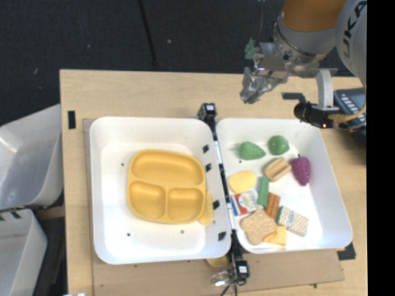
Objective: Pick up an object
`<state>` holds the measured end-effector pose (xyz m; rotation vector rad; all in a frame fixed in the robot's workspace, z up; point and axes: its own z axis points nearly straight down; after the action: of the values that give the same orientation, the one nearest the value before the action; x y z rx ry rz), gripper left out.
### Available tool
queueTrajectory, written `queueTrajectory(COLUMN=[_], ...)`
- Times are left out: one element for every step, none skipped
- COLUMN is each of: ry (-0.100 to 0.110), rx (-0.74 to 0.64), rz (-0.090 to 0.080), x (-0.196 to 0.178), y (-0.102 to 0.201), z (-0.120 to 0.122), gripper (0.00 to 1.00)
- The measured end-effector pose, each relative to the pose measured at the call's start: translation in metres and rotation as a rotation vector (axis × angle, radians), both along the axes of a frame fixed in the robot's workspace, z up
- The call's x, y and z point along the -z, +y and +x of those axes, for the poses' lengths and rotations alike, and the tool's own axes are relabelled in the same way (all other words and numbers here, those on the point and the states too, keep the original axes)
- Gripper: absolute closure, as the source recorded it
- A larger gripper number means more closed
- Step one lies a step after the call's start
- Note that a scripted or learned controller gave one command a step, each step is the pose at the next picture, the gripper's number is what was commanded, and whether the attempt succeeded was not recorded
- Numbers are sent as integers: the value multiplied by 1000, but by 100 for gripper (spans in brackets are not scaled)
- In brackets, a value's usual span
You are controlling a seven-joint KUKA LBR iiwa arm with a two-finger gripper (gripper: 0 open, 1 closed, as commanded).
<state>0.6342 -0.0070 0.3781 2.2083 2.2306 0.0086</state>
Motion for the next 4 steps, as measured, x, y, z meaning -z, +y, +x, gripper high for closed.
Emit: queueTrajectory(ry=[11,-1,-10,6], rx=[11,5,2,10], rz=[-3,0,1,-3], x=[34,-50,-169,-54], y=[7,23,81,26], z=[-64,-147,-144,-144], gripper=[100,100,100,100])
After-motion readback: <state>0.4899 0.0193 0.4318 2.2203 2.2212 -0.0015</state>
